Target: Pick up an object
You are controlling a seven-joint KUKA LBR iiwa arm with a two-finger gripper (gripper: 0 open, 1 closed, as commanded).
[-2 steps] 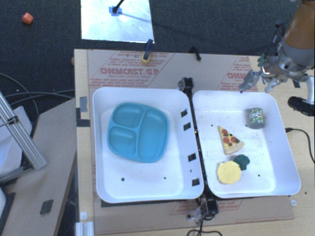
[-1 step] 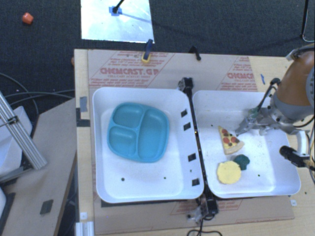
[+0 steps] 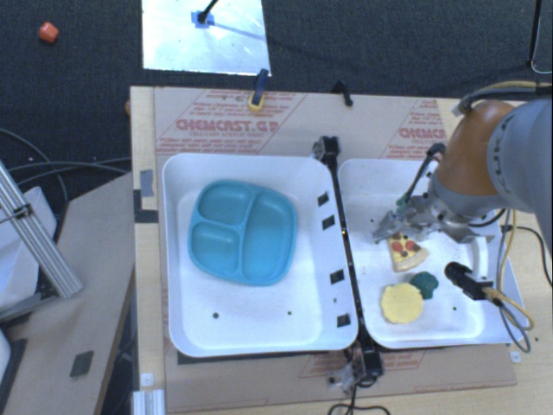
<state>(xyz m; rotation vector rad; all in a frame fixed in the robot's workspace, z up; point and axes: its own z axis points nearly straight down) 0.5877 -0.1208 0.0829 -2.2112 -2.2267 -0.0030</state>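
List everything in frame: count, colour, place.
bins: 2, white, side by side on the bench
divided plate: 1, light blue, in the left bin
pizza slice toy: 1, tan with red spots, in the right bin, just below the gripper
round flat piece: 1, yellow, right bin near its front wall
small lumpy object: 1, dark green, touching the yellow piece's upper right
cardboard sheet: 1, brown with red print, under the bins
arm: 1, grey with orange band, entering from the right
gripper: 1, over the right bin, above the pizza slice

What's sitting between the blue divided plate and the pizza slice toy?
In the camera view, bare bin floor and the black divider separate the blue plate from the pizza slice.
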